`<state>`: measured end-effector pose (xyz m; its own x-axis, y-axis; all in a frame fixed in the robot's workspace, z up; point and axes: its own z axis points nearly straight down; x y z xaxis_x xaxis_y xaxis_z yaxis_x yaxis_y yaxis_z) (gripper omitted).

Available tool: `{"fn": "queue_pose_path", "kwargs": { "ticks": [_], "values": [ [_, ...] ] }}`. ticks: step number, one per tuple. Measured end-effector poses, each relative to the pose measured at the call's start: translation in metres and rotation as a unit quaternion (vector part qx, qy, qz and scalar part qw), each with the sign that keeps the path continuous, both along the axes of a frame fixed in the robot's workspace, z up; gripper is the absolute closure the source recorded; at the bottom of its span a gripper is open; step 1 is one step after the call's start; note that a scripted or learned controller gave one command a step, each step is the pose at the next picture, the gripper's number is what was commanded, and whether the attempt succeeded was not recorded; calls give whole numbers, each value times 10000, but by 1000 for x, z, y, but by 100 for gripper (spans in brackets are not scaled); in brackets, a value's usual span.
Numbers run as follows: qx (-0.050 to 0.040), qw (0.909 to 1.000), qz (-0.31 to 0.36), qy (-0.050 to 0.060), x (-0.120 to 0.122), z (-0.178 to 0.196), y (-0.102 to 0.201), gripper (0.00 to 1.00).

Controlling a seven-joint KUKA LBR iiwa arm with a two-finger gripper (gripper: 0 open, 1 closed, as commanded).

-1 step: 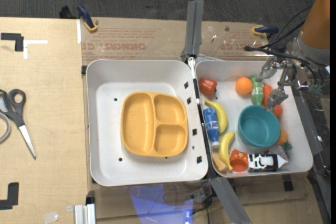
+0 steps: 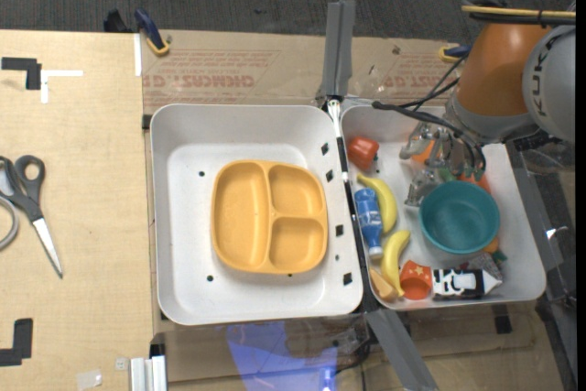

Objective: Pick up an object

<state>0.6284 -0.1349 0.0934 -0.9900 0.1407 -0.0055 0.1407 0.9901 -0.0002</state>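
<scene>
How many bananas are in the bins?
2. One banana lies beside the blue bottle; another banana lies below it, near the teal bowl. More could be hidden.

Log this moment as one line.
arm over right bin | gripper above teal bowl | grasp: unclear | left bin: yellow plate

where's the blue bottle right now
The blue bottle lies in the right bin near its left wall, between the two bananas and left of the teal bowl.
</scene>
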Motion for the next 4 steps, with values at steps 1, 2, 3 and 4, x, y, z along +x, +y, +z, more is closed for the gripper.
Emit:
{"fn": "queue_pose_path", "kwargs": {
  "ticks": [1, 2, 3, 4],
  "values": [
    [7, 9990, -448, 18, -69, -1, 10, 0],
    [-1, 9993, -378, -40, -147, 1, 38, 0],
    [34, 9991, -426, -66, -122, 19, 6, 0],
    [7, 9989, -469, 7, -63, -1, 36, 0]
  ]
}}
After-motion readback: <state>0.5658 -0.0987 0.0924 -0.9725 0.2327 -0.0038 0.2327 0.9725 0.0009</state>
